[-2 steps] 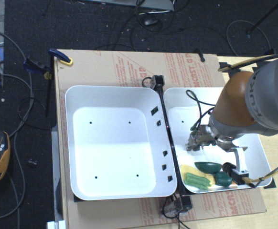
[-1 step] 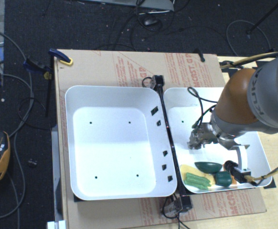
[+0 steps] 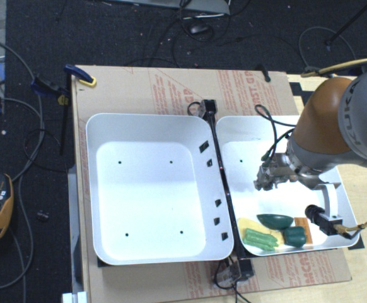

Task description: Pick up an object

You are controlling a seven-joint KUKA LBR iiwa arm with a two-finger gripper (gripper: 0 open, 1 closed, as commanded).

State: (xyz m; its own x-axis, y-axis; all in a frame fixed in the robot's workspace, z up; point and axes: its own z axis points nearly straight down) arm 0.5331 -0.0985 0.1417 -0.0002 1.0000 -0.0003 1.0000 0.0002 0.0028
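Nearest the lens in the camera view, a green ridged piece (image 3: pixel 260 238) lies by the near wall of the view's right-hand bin (image 3: pixel 237 131), on the camera side of my end effector (image 3: pixel 267 178) and apart from it.

Item 1: a yellow piece (image 3: pixel 249 223) sits just beside the green one, between it and my end effector.

Item 2: a dark teal rounded piece (image 3: pixel 275 220) is the closest of the group to my end effector, though not touching it.

Item 3: a teal block (image 3: pixel 295 235) and an orange piece (image 3: pixel 302 225) lie together, to the view's right of the rounded piece.

Item 4: my end effector hangs over the middle of this bin, above bare white floor. Whether it is wide or narrow I cannot tell from this angle.

Item 5: the other white bin (image 3: pixel 145 188) stands to the view's left of my end effector, across a dark divider with black clips (image 3: pixel 219 202).

Item 6: both bins rest on a brown tabletop (image 3: pixel 171 87). A blue and yellow clamp (image 3: pixel 79 76) grips its far left corner, well apart from my end effector.
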